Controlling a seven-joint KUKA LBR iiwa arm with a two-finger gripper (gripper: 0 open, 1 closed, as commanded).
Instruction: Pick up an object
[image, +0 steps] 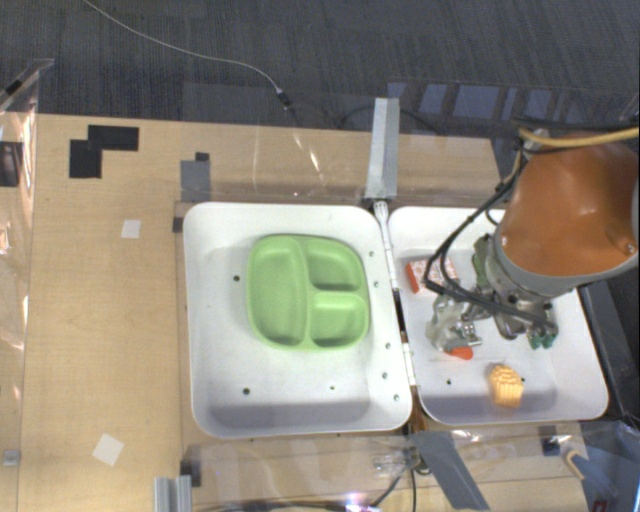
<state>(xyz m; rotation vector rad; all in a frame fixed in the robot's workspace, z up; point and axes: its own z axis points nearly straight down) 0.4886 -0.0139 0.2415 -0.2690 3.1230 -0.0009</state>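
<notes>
- Light wooden bench (90, 300) carries two shallow white plastic bins side by side: left bin (215, 330), right bin (575, 385).
- Left bin holds a pale green three-compartment plastic tray (305, 292), lying flat near the middle.
- Grey arm with its orange band (572, 215) reaches in from the right and hangs over the right bin, covering much of that bin's upper right floor.
- Tool (455, 330) sits low over the middle of the right bin; cables and metal parts clutter it, cannot tell its state.
- Small red-orange piece (459, 351) just under the tool, touching or nearly so; shape too small to make out.
- Red and white flat packet (418, 275) near the right bin's left wall, partly crossed by a black cable.
- Small yellow-orange ridged toy (506, 384) lies apart from the tool, toward the bin's near edge.
</notes>
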